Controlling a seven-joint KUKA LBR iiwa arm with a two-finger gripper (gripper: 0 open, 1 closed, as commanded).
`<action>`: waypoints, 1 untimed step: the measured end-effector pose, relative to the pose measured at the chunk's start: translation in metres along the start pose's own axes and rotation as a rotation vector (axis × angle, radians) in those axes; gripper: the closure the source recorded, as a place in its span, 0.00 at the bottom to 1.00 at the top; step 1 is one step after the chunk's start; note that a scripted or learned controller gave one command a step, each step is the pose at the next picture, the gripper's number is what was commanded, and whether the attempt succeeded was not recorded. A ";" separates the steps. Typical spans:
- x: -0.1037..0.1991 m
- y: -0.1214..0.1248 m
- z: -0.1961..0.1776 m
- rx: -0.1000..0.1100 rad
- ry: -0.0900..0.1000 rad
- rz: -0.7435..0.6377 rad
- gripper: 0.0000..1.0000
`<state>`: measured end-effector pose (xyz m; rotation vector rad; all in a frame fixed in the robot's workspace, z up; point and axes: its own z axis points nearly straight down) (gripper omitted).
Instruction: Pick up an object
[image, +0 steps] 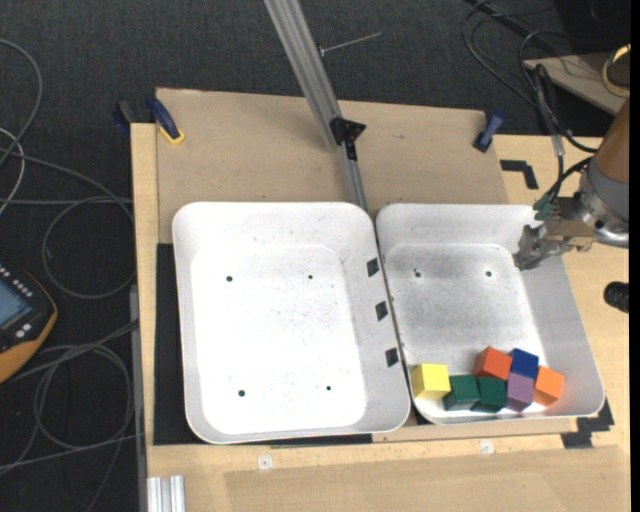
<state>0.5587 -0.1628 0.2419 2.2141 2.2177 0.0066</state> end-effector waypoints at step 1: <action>0.000 0.001 -0.026 0.003 0.001 -0.001 1.00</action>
